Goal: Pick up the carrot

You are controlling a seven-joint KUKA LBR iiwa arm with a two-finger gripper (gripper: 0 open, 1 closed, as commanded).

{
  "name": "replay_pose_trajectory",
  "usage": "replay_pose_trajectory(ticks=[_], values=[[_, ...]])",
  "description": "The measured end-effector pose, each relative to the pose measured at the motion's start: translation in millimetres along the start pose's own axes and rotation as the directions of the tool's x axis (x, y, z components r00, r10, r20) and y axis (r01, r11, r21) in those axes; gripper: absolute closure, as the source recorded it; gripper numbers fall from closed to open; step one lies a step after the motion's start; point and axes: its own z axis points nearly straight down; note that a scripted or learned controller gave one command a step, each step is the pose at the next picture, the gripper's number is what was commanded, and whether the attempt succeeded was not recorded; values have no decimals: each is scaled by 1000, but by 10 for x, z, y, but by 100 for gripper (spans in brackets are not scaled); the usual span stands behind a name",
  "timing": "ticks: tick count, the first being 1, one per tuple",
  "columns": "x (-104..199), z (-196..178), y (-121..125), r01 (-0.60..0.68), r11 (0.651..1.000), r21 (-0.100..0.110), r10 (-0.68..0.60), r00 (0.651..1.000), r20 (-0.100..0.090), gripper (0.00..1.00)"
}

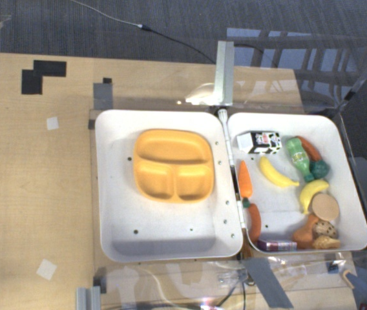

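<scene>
The carrot (244, 179) lies in the right bin (345, 148), hard against that bin's left wall, its length running along the wall with the green stem end at the bottom. Everything else is placed from it. Just below the carrot, along the same wall, lies a second orange-red piece (254, 219), also lengthwise. Up and to the right of the carrot sits a small black-and-white carton (259, 142). Directly right of the carrot, a short way off, lies a banana (276, 174), slanting down to the right. Further right stands a green bottle (297, 155), with a dark green item (318, 169) and a reddish piece (309, 148) beside it near the far wall. Lower right of the carrot are a yellow fruit (313, 191), a tan disc (325, 206) touching it, and a cluster of brown pieces (316, 233) at the bin's bottom corner. Left of the carrot, across the shared walls, is the left bin (115, 173), which holds a yellow sectioned tray (173, 165) near its middle. Both bins rest on a wooden bench (35, 192). The gripper's state cannot be told from this view.
</scene>
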Motion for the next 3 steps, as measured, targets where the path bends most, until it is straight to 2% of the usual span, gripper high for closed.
replay_pose_trajectory(ticks=[1, 2, 3], values=[[-559, 1313, 190, 80, 997, -6, -81, 996, -27, 100], [102, 3250, 10, 212, 977, -9, -212, 977, -26, 100], [13, 1499, 4, 181, 983, 0, -181, 983, 0, 100]])
